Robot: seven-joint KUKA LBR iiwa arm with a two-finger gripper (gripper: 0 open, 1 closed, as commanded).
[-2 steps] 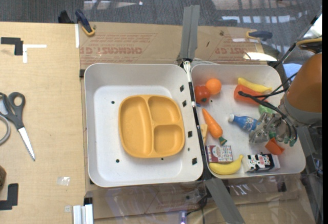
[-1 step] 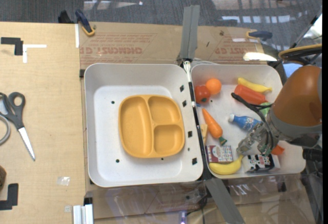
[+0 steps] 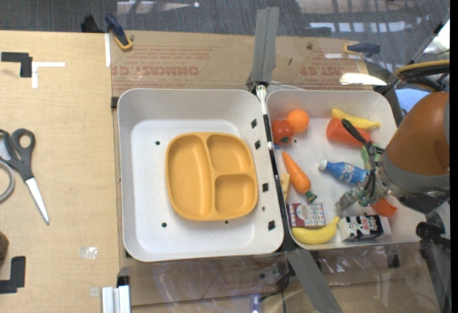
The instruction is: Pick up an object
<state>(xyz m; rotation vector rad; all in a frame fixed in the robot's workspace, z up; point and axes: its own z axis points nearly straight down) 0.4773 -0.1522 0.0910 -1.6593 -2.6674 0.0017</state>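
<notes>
reaching into the right bin (image 3: 386, 100) of toys
gripper (image 3: 361, 193) low beside the blue bottle (image 3: 343, 172), above a black-and-white carton (image 3: 361, 227); finger spread: cannot tell.

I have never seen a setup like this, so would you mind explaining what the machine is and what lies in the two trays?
One camera looks down at a slant on a bench. The grey arm with the orange band reaches in from the right; its gripper is low in the right bin, among toy food: a carrot, a banana, a blue bottle, an orange. I cannot tell whether it holds anything. The left bin holds a yellow divided plate. Scissors lie on the bench.
</notes>
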